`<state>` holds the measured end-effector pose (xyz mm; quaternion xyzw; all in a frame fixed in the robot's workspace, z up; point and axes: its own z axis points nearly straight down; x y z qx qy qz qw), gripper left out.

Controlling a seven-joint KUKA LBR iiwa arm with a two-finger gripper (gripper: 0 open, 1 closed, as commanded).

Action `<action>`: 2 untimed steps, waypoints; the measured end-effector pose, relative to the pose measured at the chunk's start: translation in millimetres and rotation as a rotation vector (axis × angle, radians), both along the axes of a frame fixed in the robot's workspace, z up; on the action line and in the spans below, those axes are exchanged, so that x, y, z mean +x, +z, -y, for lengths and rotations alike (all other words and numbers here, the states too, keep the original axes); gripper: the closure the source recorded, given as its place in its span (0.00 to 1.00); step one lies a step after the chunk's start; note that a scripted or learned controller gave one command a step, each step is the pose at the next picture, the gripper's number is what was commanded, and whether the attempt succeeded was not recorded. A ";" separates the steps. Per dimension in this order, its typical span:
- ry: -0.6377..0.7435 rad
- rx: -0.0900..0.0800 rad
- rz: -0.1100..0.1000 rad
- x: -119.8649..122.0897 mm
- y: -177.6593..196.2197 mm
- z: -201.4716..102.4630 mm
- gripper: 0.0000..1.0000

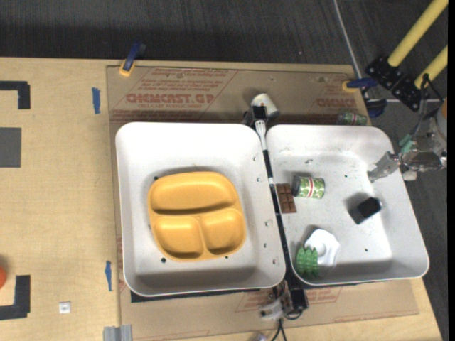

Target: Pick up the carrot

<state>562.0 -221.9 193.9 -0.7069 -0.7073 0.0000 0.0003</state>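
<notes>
The left bin [128, 190] is set far to the claw's left, and a yellow divided tray [195, 212] is held in it. The right bin [341, 144] is set directly below and to the left of the claw [398, 163], which is seen over that bin's right rim. Whether the claw is released or clenched cannot be told, and nothing is seen held in it.

Just to the claw's lower left, a black block [365, 209] is seen. Further left and lower, a white-and-green object [316, 251] is found. A green-labelled can [309, 187] is laid on its side to the claw's left, with a small brown piece [285, 198] just beyond it by the dividing rim.

Which thing is the carrot cannot be told with certainty. The only orange thing is a small patch [2, 277] cut off by the frame, on the bench well past both bins on the claw's far left. If that is the carrot, a long leftward reach across both bins is judged to be required; its long axis cannot be read.
</notes>
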 end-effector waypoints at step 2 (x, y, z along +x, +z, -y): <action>-0.197 0.000 0.002 -44.7 75.5 -53.0 1.00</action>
